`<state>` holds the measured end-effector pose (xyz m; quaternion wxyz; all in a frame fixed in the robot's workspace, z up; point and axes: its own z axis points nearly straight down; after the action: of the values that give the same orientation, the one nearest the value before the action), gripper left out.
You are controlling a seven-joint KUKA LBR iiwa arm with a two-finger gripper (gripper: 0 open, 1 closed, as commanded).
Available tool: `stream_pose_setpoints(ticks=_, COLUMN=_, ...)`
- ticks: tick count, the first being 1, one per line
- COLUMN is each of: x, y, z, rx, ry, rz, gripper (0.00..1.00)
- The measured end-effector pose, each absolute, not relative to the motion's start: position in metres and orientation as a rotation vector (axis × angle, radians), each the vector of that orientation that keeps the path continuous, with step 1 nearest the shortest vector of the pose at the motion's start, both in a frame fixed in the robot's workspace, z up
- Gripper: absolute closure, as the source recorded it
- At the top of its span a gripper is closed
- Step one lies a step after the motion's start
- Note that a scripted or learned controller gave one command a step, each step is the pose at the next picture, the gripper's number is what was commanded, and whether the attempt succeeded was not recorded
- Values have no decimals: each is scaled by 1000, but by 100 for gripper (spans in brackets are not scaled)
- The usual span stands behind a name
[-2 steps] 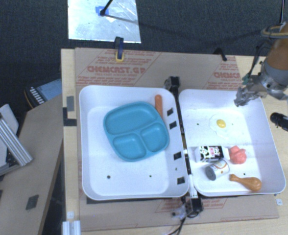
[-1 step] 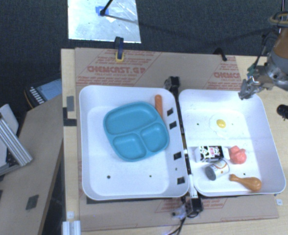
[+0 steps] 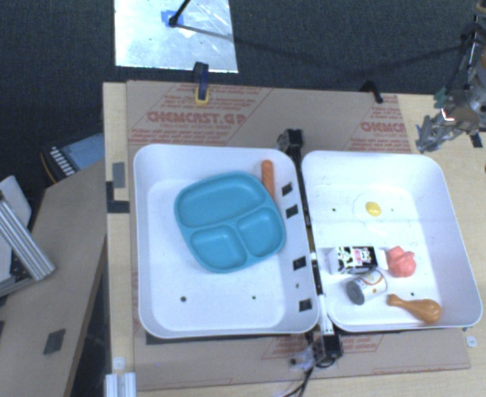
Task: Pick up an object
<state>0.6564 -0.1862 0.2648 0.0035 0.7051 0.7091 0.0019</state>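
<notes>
Desk: a brown cardboard-covered desk point(image 3: 326, 110) with red lettering carries two shallow white bins side by side.
Left bin: the left bin point(image 3: 160, 304) holds a blue divided plate point(image 3: 229, 222) with three compartments, lying tilted near the middle.
Carrot: an orange carrot-like stick point(image 3: 268, 177) lies just beside the plate's upper right edge, close to the bin's right wall.
Right bin: the right bin point(image 3: 441, 188) holds five small things, most of them in its lower half.
Yellow piece: a small round yellow piece point(image 3: 373, 209) sits on a pale disc in the upper middle of the right bin, apart from the others.
Carton: a small black and white carton point(image 3: 355, 259) lies on its side near the bin's left wall.
Pink toy: a pink toy point(image 3: 401, 260) rests just to the right of the carton.
Cup: a small grey and white cup point(image 3: 364, 287) lies tipped over below the carton.
Drumstick: a tan drumstick-shaped toy point(image 3: 416, 307) lies near the bin's lower right corner, to the right of the cup.
Arm: the arm's end point(image 3: 445, 126) hangs over the desk beyond the right bin's upper right corner, well apart from everything in the bins.
Fingers: too small and blurred here; I cannot tell whether they are spread or closed, and nothing is seen between them.
Clamp: a yellow and blue clamp point(image 3: 201, 83) grips the desk's far edge.
Foil sheet: a silvery sheet point(image 3: 174, 25) lies on the dark floor behind the desk.
</notes>
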Motion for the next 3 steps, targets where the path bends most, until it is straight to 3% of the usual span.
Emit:
stream_pose_setpoints(ticks=1, x=633, y=-139, z=270, rx=2214, ry=2229, rz=0, gripper=100)
stream_pose_setpoints(ticks=3, x=606, y=-40, z=270, rx=2212, ry=2231, rz=2, gripper=100)
